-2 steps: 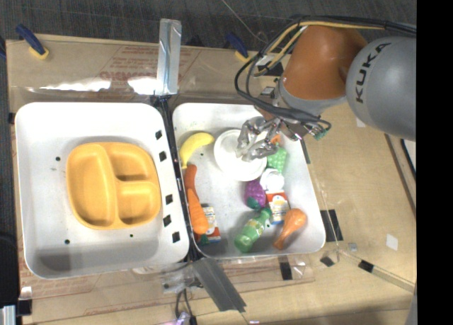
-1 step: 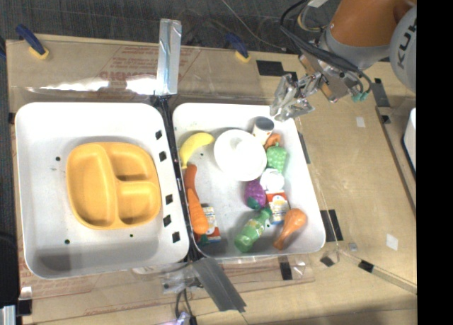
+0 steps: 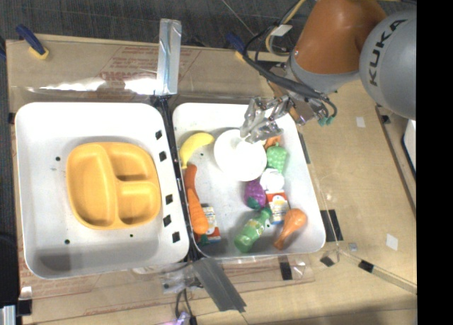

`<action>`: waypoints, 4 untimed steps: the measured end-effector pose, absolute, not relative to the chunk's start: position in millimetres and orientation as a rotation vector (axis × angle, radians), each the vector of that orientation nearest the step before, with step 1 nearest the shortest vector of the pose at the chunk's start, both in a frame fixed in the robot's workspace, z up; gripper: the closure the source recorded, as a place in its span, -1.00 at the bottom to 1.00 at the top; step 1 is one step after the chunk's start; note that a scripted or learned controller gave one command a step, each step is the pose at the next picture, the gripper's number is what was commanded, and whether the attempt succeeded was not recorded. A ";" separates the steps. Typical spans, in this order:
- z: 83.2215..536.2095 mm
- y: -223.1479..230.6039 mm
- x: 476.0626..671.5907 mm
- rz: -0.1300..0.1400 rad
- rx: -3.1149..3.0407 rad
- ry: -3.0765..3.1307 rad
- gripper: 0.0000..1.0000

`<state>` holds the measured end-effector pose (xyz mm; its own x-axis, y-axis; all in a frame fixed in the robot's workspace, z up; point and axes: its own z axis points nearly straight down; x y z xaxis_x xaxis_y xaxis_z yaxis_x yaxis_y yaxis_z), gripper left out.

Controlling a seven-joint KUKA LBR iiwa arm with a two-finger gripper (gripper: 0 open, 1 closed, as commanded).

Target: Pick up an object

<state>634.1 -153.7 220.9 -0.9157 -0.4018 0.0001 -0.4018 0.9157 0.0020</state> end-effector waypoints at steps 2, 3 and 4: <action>305.1 -172.8 641.9 0.005 -0.114 -3.144 1.00; 257.6 -99.4 623.6 -0.001 -0.406 -3.115 1.00; 294.2 -116.3 648.6 0.002 -0.224 -3.138 1.00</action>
<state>648.6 -116.3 294.2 -0.9898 0.1422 -0.0046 0.1422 0.9898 -0.0010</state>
